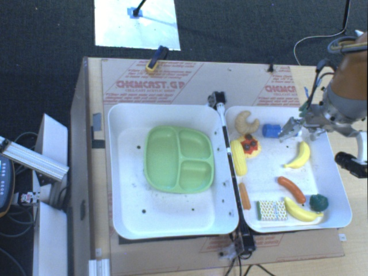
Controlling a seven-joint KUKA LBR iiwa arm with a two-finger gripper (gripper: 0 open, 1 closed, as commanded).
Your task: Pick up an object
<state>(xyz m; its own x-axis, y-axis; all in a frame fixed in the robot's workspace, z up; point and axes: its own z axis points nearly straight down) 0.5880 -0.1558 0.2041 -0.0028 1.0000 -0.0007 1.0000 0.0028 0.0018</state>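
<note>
Blue cylinder (271,130) just beside hand (294,130) (left)

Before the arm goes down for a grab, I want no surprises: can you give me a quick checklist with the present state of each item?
1. Things to pick lie in the right bin: ok, among them a blue block, two bananas and a red sausage.
2. Gripper over that bin: ok, at its upper part, beside the blue block.
3. Something between the fingers: cannot tell.
4. Fingers open enough to grab: cannot tell.
5. Room around the blue block: ok, it lies apart from the croissant.
6. Green plate out of the way: ok, it sits in the left bin.
</note>
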